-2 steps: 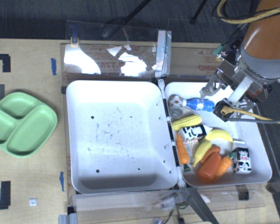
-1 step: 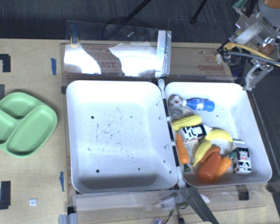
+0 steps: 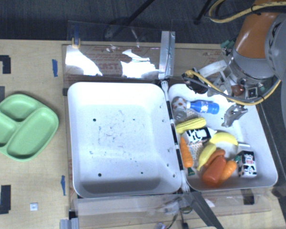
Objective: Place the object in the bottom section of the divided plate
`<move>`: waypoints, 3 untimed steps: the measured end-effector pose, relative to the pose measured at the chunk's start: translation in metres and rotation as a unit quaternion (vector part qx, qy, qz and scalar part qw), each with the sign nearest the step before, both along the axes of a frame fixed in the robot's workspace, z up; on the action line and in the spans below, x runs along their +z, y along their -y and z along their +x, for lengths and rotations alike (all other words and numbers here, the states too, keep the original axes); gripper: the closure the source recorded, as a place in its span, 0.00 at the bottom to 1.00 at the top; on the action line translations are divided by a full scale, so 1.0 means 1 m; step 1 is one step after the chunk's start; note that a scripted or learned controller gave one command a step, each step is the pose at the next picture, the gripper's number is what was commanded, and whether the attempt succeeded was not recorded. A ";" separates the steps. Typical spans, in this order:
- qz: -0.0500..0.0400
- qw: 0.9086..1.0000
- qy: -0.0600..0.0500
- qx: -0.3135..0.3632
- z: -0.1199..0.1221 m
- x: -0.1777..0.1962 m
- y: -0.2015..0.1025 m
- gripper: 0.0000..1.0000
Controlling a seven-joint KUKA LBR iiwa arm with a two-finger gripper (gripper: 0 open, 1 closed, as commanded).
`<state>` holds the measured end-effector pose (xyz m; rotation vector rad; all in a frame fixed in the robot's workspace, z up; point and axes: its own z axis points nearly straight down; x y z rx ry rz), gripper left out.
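Toys crowd the right bin (image 3: 264, 173); fingers (image 3: 232, 114) hang above them, apart or together I cannot tell.

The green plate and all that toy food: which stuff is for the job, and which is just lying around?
For the job:
green divided plate
gripper
toy food pile, one piece to be picked

Just lying around:
left white bin
blue tape marks

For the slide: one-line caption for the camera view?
KUKA gripper hovers over the right bin of toy food, beside a blue bottle; green divided plate waits at far left.
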<state>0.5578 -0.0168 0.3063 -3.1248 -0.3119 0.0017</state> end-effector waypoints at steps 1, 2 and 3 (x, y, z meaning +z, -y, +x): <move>0.000 1.000 0.000 0.000 0.000 0.000 0.000 0.00; 0.000 1.000 0.001 0.000 0.070 0.044 0.043 0.00; 0.000 1.000 0.001 0.000 0.070 0.045 0.043 0.00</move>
